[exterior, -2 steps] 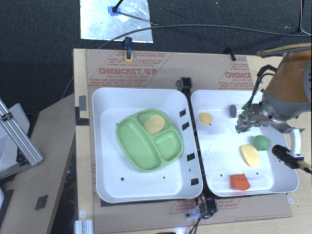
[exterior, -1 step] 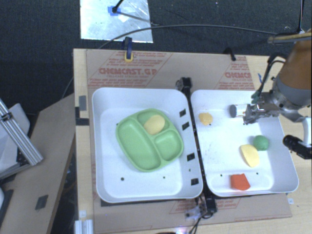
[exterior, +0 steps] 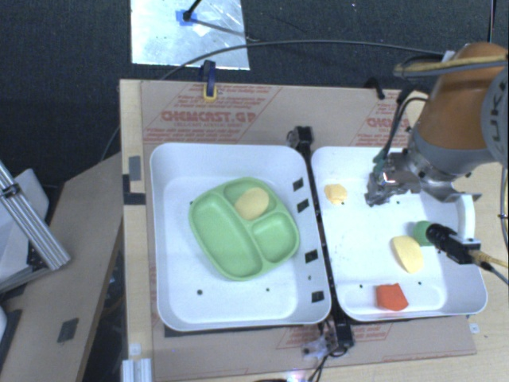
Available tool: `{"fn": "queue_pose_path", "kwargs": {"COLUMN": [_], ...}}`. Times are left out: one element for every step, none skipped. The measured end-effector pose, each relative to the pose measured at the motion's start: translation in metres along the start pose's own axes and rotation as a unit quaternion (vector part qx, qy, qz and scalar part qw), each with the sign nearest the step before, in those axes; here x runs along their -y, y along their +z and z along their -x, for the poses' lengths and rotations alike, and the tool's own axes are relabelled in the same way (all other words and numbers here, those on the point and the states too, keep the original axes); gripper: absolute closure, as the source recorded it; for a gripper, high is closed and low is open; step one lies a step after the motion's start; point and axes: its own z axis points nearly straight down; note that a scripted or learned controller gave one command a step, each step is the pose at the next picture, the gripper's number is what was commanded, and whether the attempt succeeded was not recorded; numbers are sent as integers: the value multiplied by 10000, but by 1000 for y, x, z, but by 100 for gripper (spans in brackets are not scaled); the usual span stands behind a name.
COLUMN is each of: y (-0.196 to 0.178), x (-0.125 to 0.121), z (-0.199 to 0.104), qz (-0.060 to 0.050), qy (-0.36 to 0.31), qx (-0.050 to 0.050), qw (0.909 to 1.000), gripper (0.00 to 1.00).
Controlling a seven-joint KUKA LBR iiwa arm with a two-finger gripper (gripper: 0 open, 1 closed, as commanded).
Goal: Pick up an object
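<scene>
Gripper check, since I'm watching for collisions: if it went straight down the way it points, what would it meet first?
Probably bare floor of the right bin. The gripper hangs beside the small yellow piece, not over it, though depth is hard to judge.

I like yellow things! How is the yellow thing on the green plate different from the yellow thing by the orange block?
The plate piece sits in a compartment of the green plate in the left bin; the other yellow piece lies bare in the right bin, above the orange block. The plate piece looks rounder and duller; the other longer, brighter. Both are yellow.

Two bins, perhaps five objects.
</scene>
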Motion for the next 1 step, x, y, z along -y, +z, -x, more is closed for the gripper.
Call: {"fn": "queue_pose_path", "kwargs": {"y": [10], "x": [8], "z": [-50], "qz": [-5], "qy": [8], "qx": [4], "qw": [10000], "gripper": [100]}}
